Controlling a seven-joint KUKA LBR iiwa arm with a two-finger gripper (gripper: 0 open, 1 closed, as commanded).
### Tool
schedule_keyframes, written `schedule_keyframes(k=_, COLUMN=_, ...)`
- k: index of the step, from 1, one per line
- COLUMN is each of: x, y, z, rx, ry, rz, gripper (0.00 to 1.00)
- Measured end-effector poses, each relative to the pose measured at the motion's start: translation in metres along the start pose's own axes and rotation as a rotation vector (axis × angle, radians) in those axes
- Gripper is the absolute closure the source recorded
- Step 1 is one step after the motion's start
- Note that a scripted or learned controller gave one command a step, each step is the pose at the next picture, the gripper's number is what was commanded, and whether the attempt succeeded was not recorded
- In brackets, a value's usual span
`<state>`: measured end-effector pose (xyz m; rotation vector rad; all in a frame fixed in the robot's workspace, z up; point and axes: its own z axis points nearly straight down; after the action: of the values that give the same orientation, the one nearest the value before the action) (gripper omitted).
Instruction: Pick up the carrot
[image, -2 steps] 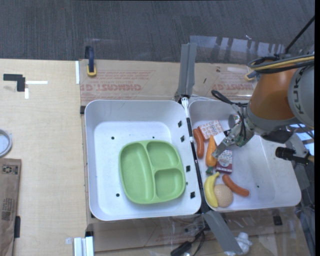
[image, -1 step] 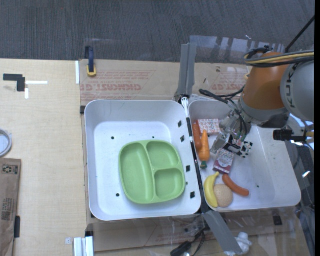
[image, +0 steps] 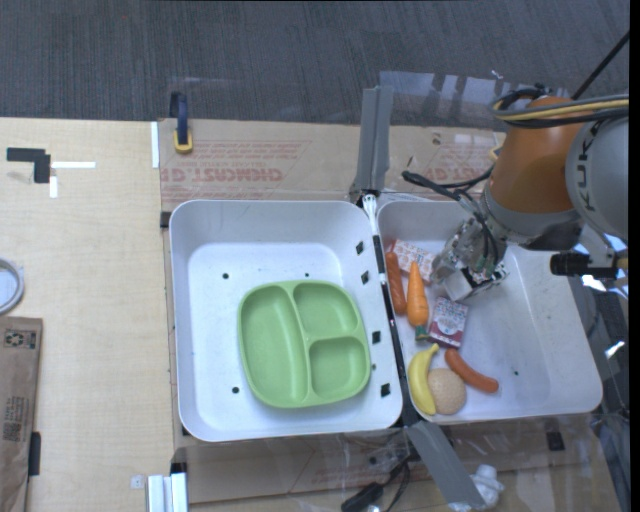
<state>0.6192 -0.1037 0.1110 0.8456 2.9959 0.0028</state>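
Observation:
The carrot (image: 416, 293) is orange and slim, and lies lengthwise near the left wall of the right bin (image: 540, 340). A darker orange-red stick (image: 397, 284) lies just left of it, against the wall. My gripper (image: 466, 272) hangs low over the bin's upper middle, a short way right of the carrot and apart from it. The grey arm with its orange band (image: 535, 165) reaches in from the upper right. Nothing shows in the gripper's grasp.
A snack packet (image: 449, 322) lies right below the carrot, and another packet (image: 411, 256) above it. A banana (image: 422, 378), a bread roll (image: 448, 394) and a red sausage (image: 471, 370) sit at the bin's front. The left bin (image: 200, 300) holds a green divided plate (image: 305, 342).

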Motion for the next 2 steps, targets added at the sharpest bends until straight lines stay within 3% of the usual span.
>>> schedule_keyframes(k=1, x=0.000, y=0.000, z=0.000, rx=0.000, ry=0.000, rz=-0.001, gripper=0.00)
schedule_keyframes(k=2, x=-0.031, y=-0.012, z=0.010, rx=0.008, ry=0.023, rz=0.022, gripper=0.00)
